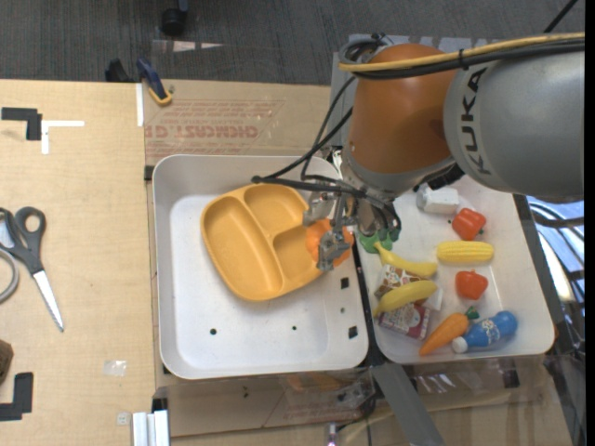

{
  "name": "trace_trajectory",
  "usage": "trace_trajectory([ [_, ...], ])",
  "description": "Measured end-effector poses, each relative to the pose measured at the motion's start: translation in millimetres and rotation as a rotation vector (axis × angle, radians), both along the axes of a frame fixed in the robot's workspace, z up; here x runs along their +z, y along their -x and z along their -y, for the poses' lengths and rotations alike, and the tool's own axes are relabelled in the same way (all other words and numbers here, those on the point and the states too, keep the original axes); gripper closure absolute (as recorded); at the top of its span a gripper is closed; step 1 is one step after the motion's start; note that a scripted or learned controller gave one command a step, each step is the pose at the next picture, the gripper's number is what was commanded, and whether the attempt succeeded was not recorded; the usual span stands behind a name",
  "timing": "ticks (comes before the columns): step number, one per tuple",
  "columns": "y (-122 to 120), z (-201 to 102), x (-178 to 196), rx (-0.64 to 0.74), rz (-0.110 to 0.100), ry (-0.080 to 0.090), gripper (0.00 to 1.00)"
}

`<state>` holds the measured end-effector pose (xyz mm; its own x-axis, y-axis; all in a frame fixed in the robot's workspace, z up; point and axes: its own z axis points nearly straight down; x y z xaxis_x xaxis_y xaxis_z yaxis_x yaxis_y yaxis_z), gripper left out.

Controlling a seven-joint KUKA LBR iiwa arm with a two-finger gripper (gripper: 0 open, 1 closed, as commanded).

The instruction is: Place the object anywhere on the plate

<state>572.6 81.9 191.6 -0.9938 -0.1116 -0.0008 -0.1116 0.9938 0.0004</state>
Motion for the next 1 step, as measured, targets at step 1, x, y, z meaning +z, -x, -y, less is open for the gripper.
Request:
trace_trajectory([
  [1, -0.1, 0.1, 0.1, 0.000, 0.000, 0.000, 0.00],
])
